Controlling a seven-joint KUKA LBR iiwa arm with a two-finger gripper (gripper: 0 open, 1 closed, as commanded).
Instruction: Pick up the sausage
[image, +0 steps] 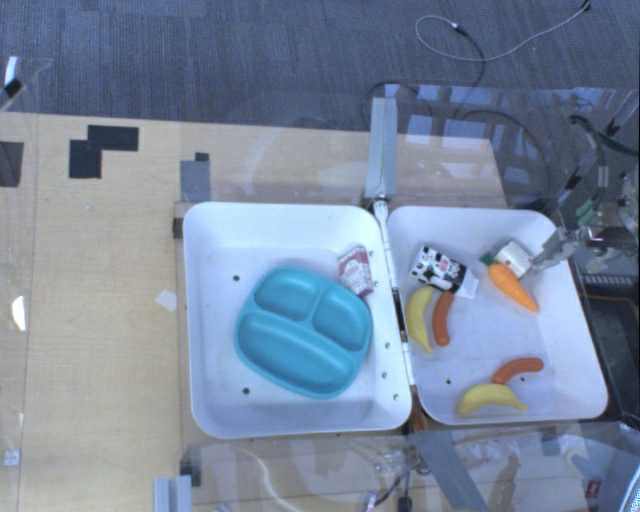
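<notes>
Two orange-red sausages lie in the right bin (590, 385). One sausage (441, 320) lies near the bin's left side, right beside a banana (420, 318). The other sausage (517, 370) lies toward the front, just above a second banana (489, 400). My gripper (548, 250) reaches in low from the right edge, over the bin's back right part. Its tip is close to the pale top end of a carrot (514, 287). It is well apart from both sausages, and nothing shows in its hold.
A black-and-white packet (438, 268) lies at the back left of the right bin. The left bin (210, 390) holds a blue divided plate (303, 331) and a small red-and-white packet (356, 270). A ridge (398, 320) separates the bins.
</notes>
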